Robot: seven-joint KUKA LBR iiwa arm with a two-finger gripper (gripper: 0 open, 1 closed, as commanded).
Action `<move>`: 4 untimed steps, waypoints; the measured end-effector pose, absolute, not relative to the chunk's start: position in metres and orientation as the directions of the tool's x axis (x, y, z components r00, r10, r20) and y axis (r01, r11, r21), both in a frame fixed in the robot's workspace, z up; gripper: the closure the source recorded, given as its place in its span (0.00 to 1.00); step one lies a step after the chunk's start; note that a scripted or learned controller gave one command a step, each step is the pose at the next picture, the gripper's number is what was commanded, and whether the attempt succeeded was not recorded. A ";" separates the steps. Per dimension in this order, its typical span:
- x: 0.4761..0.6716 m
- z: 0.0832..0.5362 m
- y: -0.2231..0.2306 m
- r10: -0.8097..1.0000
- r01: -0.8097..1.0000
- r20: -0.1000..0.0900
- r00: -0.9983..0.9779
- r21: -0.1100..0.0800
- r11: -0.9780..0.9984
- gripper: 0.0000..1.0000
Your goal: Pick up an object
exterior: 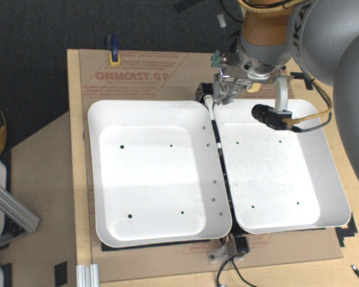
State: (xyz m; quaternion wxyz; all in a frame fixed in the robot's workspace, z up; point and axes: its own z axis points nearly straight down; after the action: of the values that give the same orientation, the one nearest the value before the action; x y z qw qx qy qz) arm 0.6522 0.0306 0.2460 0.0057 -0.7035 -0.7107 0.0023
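Grey arm point(323, 28) over right bin point(281, 178), gripper point(227, 91) at its top-left corner; fingers too blurry to tell.

grey arm point(338, 34) with an orange band point(269, 5), black cables looped across it, metallic tool point(230, 88) below the band.

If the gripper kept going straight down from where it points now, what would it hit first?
Most likely the back rim of the right bin, near where it meets the left bin. The gripper hangs over that far corner, pointing down. Depth is hard to judge from this slanted view, so it could land just behind the rim.
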 end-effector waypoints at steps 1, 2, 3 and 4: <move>0.637 0.273 0.020 1.000 1.000 0.001 0.001 -0.001 -0.001 1.00; 0.634 0.417 0.065 1.000 1.000 0.003 -0.006 0.020 0.006 1.00; 0.659 0.322 0.146 1.000 1.000 0.001 -0.007 -0.009 0.007 1.00; 0.665 0.241 0.183 1.000 1.000 -0.001 -0.004 -0.010 0.004 1.00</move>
State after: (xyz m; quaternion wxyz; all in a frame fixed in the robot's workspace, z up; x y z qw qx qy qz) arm 0.6646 0.1829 0.2413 0.0034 -0.7058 -0.7084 0.0039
